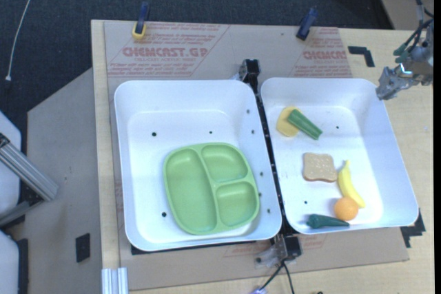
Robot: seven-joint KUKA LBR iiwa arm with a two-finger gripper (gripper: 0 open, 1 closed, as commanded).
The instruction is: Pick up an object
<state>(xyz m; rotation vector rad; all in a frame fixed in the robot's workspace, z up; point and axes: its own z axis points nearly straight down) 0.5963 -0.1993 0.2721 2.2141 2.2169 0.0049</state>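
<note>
Green tray [210,187] in left bin [138,107], food in right bin [386,148]

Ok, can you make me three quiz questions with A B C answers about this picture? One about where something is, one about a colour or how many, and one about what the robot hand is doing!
1. Where does the green plate lie?
A. In the left bin
B. In the right bin
C. On the floor

2. How many sections does the green plate have?
A. Two
B. Three
C. Five

3. What is the gripper doing?
A. Lifting the banana
B. Pressing on the toast
C. Hanging by the right bin's far right corner, holding nothing

Answers:
1 A: the plate rests in the left bin, while the food toys lie in the right bin.
2 B: ridges split it into one long section and two smaller ones.
3 C: the banana and the toast lie on the bin floor, apart from the gripper.
</note>
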